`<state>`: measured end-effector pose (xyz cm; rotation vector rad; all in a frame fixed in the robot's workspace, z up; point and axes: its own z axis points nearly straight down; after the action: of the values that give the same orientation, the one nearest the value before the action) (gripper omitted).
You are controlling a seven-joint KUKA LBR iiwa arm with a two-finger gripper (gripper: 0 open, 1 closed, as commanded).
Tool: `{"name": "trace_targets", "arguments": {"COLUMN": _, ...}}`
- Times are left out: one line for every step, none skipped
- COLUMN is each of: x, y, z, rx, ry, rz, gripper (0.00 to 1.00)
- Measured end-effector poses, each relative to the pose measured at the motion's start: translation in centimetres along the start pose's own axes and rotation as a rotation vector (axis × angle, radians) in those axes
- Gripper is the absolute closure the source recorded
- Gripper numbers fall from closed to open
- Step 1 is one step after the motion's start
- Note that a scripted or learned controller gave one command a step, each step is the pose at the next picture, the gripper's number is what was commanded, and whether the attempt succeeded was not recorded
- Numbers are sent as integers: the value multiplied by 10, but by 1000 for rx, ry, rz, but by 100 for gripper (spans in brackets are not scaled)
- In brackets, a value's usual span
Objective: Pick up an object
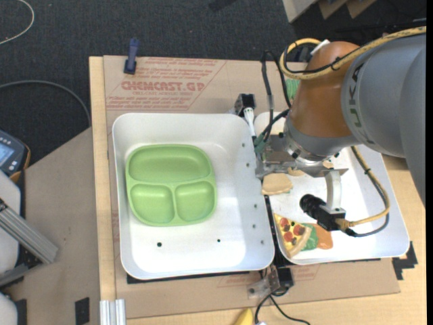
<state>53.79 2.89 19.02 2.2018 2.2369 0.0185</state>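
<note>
The arm's orange-banded wrist (pixel 318 107) hangs over the left part of the right bin (pixel 389 239). My gripper (pixel 292 168) sits beneath the wrist, mostly covered by it. A flat tan bread-like piece (pixel 276 184) lies just below the gripper's left edge, by the bin's left wall; whether it is touched I cannot tell. A toy pizza slice (pixel 295 234) with red dots lies at the bin's front left, with an orange piece (pixel 323 240) next to it. A black part with a yellow cable (pixel 322 213) hangs from the arm above them.
The left bin (pixel 135 249) holds a green divided plate (pixel 171 184). Both bins rest on a cardboard sheet (pixel 162 80). A blue clip (pixel 131 55) sits at the sheet's far edge. Cables run around the wrist and along the right bin.
</note>
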Motion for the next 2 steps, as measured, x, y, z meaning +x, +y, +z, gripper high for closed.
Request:
{"name": "trace_targets", "arguments": {"x": -40, "y": -9, "z": -185, "rx": -10, "ry": -7, "rz": 16, "gripper": 100}}
{"name": "trace_targets", "arguments": {"x": 33, "y": -43, "z": -184, "rx": 13, "ry": -4, "rz": 8, "gripper": 100}}
